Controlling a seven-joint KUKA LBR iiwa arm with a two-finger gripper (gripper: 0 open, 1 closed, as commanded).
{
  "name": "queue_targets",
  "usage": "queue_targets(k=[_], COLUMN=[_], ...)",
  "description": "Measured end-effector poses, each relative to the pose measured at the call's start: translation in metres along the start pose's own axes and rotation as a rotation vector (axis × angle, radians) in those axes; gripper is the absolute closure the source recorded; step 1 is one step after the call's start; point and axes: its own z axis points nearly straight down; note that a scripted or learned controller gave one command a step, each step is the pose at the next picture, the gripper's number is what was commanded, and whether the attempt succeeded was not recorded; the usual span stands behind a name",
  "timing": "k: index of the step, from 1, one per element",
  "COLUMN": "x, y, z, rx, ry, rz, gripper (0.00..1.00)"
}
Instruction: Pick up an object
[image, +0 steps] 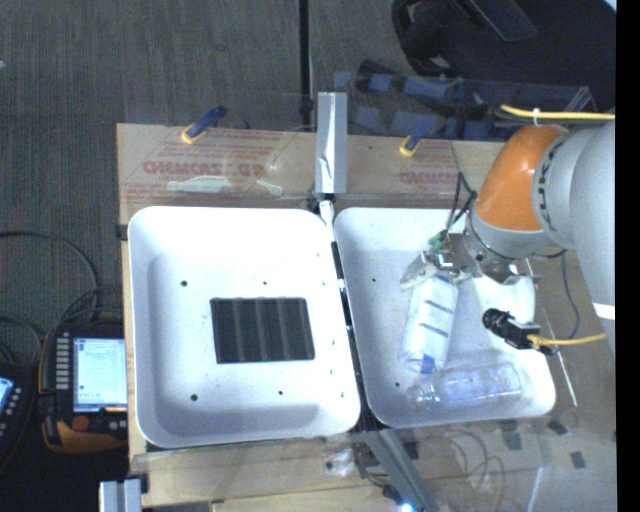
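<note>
Right now, camera view: two white bins side by side on the surface, and I'll use the right bin (375, 300) as the landmark. Inside it lie two clear plastic bottles. One bottle (430, 320) w/ a white label runs roughly lengthwise down the middle of the right bin, its top end up near the arm. A second bottle (470, 385) lies crosswise along the right bin's near wall, just beside the first one's lower end, maybe touching; can't tell.

The arm, grey w/ an orange band (515, 195), comes in over the right bin's far right part. The end effector (450, 262) sits low at the top end of the labelled bottle, something small and green by it. Whether it's clenched or released I can't tell: wrist and cables hide the tips from this angle.

Left of the right bin, the left bin (160, 300) holds a dark ribbed rectangle (262, 329) near its middle.

Progress, my guess: approach is done, arm's at the bottle, but both bottles look flat on the bin floor, so nothing's lifted yet. Grip and lift remain.
</note>
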Motion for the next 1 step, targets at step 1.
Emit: queue_targets(k=[1], x=[0.0494], y=[0.0288], z=[-0.09], rx=[0.015], ry=[0.0], rz=[0.039], gripper=[1.0])
